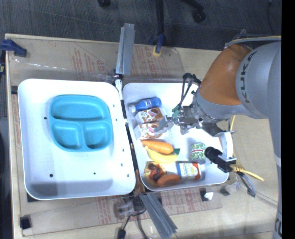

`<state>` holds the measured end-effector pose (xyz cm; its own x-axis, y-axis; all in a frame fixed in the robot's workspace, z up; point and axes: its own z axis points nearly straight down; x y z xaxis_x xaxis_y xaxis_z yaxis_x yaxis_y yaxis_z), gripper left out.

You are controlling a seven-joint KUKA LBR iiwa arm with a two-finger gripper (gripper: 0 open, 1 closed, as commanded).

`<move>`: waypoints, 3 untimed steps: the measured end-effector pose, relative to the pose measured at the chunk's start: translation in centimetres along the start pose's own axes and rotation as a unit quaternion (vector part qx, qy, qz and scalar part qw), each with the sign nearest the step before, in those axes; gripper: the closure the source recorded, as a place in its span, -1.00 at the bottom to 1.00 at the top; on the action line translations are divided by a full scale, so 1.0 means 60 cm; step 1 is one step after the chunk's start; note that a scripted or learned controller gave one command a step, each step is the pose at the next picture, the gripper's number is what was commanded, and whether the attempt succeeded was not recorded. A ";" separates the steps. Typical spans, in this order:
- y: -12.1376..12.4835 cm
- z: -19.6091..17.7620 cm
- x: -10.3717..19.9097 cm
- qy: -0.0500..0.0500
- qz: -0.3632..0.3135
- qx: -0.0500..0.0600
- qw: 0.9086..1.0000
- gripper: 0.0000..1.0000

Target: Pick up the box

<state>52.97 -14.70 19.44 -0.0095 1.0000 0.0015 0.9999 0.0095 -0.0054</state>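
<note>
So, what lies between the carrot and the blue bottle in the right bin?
In the camera view, two brown snack packets lie between the blue bottle and the carrot, one above the other.

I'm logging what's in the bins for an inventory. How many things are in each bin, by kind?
Left bin:
Blue tray: 1
Right bin:
Blue bottle: 1
Brown snack packs: 2
Carrot: 1
Banana: 1
Green-and-white can: 1
Box: 1
Dark red food at the front edge: 1
Total: 9
</note>
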 end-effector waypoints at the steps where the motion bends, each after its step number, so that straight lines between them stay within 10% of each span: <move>1: 0.001 -0.016 0.001 0.000 -0.003 0.001 1.000 1.00; 2: -0.018 0.006 0.153 0.000 0.143 0.001 0.990 1.00; 3: -0.026 -0.086 0.160 -0.002 -0.082 -0.003 0.997 1.00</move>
<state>51.36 -5.15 24.60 -0.1722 0.9851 -0.0011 0.9851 0.1722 0.0008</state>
